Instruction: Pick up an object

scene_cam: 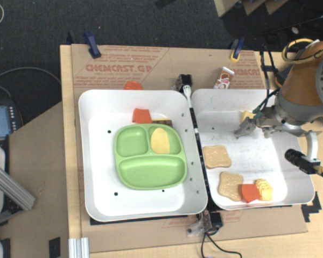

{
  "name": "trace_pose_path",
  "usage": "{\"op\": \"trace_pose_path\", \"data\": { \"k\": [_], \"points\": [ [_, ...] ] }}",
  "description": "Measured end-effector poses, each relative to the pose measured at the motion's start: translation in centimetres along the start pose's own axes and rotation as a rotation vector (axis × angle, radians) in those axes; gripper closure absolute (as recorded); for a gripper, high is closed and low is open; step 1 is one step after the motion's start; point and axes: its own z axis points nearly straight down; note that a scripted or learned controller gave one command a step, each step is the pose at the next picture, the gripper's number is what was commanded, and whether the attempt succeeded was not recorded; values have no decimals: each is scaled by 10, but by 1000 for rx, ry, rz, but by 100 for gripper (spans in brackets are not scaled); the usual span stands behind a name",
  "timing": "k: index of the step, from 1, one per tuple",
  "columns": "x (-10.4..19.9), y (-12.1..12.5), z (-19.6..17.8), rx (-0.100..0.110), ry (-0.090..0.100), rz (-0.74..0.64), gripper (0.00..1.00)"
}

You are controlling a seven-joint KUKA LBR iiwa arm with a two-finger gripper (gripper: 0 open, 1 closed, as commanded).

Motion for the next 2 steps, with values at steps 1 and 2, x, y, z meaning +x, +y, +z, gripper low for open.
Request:
{"op": "trace_pose_path", "data": {
  "k": [1, 2],
  "points": [
    [-31, 75, 45, 5, 3, -3, 0],
    [-30, 73, 33, 8, 4, -2, 100]
  ]
}}
